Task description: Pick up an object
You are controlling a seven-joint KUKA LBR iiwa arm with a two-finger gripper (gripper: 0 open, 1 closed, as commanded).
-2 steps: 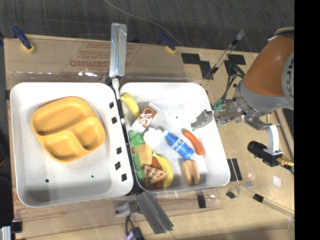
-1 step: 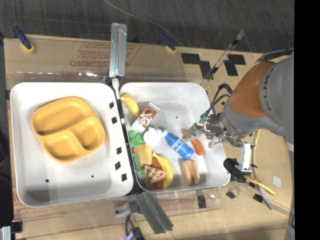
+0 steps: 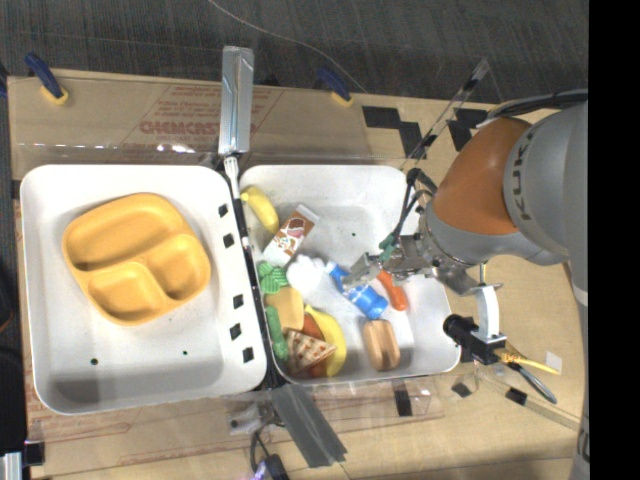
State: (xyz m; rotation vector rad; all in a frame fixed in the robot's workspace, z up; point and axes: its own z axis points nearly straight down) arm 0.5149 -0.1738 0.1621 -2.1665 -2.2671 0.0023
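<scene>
The right bin (image 3: 440,358) carries the clutter. Along its near edge lie a pizza slice (image 3: 305,348) and a hot dog (image 3: 380,343), with a banana (image 3: 335,340) curving between them. Just past those sit a blue-and-white bottle (image 3: 362,296), an orange carrot-like piece (image 3: 393,291) and some green leafy toys (image 3: 272,278). Farther back are a small brown carton (image 3: 292,234) and a second banana (image 3: 260,208). So: two bananas, one of each other item, two bins.

The gripper (image 3: 385,258) hangs low over the bottle and carrot, near the bin's right side. Whether the jaws are open or closed cannot be told; they are small and dark against the wrist.

To do the pick well, the jaws should probably straddle a single item, the bottle being closest, and come down squarely so that neighbours touching it are not pinched along.

The left bin (image 3: 60,368) holds one yellow tray (image 3: 135,258), well apart from the arm.
</scene>
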